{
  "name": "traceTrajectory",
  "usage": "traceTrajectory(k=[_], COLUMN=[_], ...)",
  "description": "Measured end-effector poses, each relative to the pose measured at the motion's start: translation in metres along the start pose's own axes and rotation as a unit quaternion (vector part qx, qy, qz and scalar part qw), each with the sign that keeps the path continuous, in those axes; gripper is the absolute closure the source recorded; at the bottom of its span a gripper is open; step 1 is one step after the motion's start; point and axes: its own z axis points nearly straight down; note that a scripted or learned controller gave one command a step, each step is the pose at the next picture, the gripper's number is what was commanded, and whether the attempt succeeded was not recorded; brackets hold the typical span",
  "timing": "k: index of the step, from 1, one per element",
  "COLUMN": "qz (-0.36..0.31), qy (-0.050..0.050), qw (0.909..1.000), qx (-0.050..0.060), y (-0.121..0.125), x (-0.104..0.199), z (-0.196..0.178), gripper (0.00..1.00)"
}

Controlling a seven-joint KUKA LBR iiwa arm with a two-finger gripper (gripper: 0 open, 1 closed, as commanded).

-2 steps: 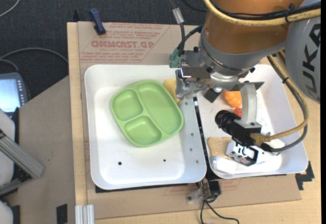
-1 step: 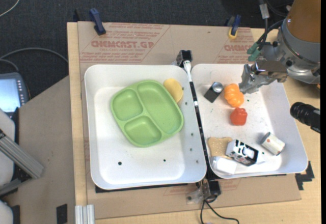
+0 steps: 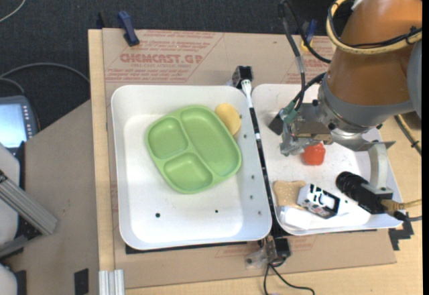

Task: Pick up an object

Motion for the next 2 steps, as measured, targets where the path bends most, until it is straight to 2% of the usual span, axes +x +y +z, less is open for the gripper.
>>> traceTrajectory(k=[1, 2], qz=[-0.002, -0.004], qy=[0.001, 0.001], qw=[0.9999, 1.0000], qx=[-0.014, -0.006], y=[0.001, 0.000], x=[0.016, 0.113], z=[-0.148, -0.136], gripper=[1.00, 1.00])
